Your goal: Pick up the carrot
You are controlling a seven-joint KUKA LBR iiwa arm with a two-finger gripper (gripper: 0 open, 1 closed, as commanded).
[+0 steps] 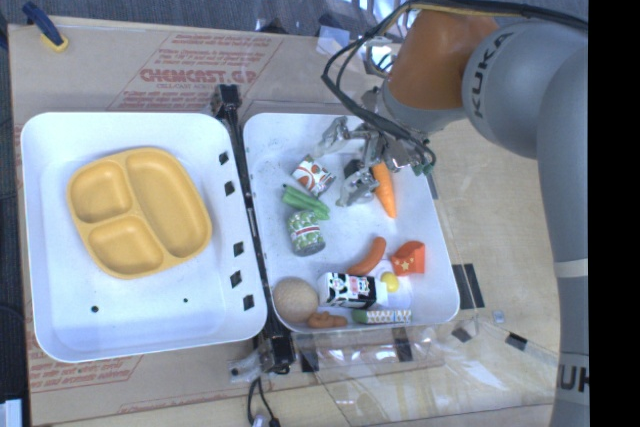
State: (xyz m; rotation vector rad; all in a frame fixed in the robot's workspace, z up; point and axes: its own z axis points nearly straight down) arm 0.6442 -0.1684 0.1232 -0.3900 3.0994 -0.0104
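Beside the carrot (384,190), my pincer (362,177) is hovering, grip unreadable; I'm judging it light, rigid, slick, best pinched mid-body.

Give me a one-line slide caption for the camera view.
End effector low in the right bin beside the carrot; yellow tray in the left bin.

We see two bins side by side: the left bin (40,245) holds a divided tray (138,210), and the right bin (270,140) holds everything else. The carrot (384,190) lies toward that bin's two o'clock corner, just beside the gripper (358,165). A sausage (367,255) sits at the carrot's six o'clock, with a milk carton (349,290) nearer still and a ball (294,300) at the carton's nine o'clock.
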